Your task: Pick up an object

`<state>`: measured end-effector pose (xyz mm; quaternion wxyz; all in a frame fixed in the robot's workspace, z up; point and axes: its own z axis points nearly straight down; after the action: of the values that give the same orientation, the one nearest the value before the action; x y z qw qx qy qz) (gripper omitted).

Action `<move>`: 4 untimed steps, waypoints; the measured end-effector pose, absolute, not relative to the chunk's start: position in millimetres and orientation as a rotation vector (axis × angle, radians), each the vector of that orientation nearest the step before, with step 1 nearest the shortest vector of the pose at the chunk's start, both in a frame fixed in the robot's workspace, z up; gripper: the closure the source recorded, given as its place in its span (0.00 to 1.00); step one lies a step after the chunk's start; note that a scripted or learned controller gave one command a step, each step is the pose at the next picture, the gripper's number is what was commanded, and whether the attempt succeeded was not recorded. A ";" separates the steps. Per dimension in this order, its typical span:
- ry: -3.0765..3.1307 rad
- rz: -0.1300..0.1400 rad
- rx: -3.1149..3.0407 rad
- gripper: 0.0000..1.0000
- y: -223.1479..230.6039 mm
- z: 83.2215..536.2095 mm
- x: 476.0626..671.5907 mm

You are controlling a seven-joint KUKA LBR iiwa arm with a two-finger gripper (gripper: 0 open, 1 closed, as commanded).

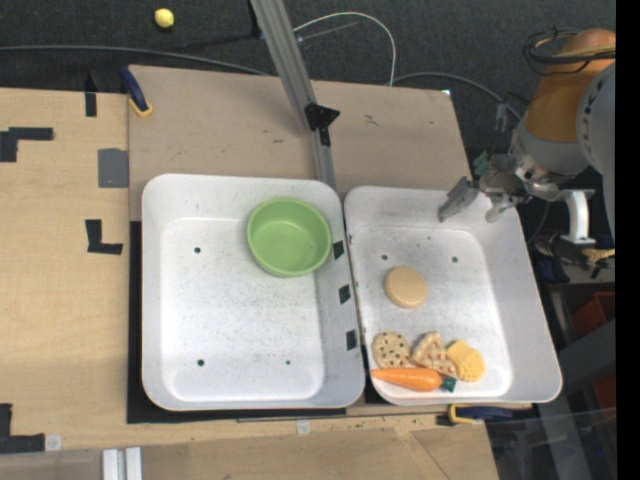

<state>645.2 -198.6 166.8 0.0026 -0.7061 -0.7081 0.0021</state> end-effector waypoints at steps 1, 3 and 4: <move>-2.221 0.006 -2.216 0.00 -191.0 118.3 649.4; -2.226 0.004 -2.217 1.00 -189.3 98.5 649.6; -2.226 -0.004 -2.223 1.00 -188.4 162.5 651.9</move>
<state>651.9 -188.4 162.5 -0.0023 -0.7066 -0.7076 -0.0013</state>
